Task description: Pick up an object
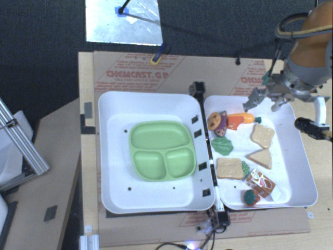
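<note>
**End effector spread above the right bin's far rim**

You see the end effector (266,100) at the far edge of the right bin (304,176), its two fingers (253,99) held apart with nothing between them. It hangs just beyond the orange carrot toy (241,120), not touching it.

Right bin contents, far to near: a round brownish piece with a purple part (217,122) beside the carrot toy; a green leaf piece (222,146); a toast slice (261,136); a triangular bread wedge (260,158); a square bread slice (229,167); a small red-and-white printed packet (260,182), its print too small to read; a little green and orange piece (251,197) at the near edge.

Left bin (112,119) holds a green divided plate (160,150) with three compartments, lying flat near the middle.

Writing: the brown board (135,72) under both bins carries red lettering, "CHEMCAST G P", printed upside down from your viewpoint and repeated faintly at the far right. A shiny foil sheet (123,15) lies beyond the desk with a blue clip (122,11) on it. A yellow clamp (156,59) sits at the board's far edge.
</note>
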Action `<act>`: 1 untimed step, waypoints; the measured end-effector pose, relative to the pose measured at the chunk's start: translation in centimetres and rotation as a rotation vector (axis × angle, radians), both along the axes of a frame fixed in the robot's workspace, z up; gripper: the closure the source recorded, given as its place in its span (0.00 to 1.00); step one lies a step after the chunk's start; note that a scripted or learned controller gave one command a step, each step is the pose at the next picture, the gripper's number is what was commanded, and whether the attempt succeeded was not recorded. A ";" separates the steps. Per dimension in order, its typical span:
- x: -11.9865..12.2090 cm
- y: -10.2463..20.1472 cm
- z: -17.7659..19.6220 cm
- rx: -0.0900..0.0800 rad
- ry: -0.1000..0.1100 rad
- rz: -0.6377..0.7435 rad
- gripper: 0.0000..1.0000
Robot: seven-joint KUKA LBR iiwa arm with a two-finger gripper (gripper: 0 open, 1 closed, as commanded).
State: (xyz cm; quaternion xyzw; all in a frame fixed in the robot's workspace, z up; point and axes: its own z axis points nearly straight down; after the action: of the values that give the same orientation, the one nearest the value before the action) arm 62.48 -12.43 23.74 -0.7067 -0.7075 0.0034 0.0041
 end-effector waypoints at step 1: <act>0.2 0.0 0.8 -0.001 -0.012 0.002 0.00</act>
State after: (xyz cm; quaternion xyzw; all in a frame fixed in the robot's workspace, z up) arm 62.70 -12.42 24.50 -0.7061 -0.7082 -0.0003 -0.0006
